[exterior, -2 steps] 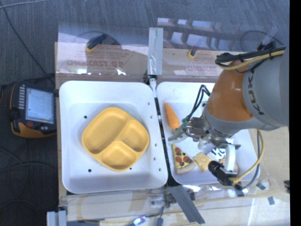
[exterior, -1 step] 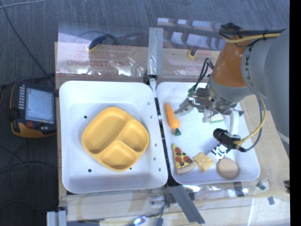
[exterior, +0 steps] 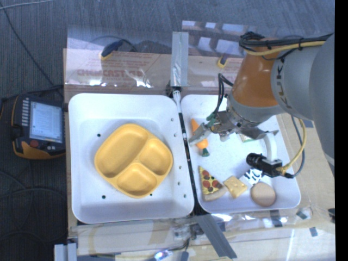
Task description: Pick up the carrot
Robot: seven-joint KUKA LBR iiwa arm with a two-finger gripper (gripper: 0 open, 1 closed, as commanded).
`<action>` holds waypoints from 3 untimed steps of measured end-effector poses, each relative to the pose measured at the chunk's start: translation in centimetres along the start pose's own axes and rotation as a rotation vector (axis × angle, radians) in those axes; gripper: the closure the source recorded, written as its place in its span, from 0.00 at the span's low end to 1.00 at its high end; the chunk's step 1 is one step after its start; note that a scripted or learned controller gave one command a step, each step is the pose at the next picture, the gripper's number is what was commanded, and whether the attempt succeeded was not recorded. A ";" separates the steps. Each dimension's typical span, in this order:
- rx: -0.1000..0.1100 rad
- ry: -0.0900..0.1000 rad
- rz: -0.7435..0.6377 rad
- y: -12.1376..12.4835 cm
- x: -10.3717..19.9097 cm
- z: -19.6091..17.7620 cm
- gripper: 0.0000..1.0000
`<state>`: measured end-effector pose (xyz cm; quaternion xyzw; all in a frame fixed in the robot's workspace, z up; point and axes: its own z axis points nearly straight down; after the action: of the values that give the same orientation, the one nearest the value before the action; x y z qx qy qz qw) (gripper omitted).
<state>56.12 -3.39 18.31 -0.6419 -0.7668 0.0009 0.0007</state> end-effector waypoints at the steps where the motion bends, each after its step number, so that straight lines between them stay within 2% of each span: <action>1: 0.000 -0.001 0.082 1.4 2.3 -5.2 0.00; 2: 0.002 -0.002 0.112 0.9 -1.4 0.0 0.00; 3: -0.002 -0.001 0.099 -0.3 -6.8 9.0 0.00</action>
<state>57.03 -10.17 9.28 -0.6789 -0.7342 0.0004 -0.0003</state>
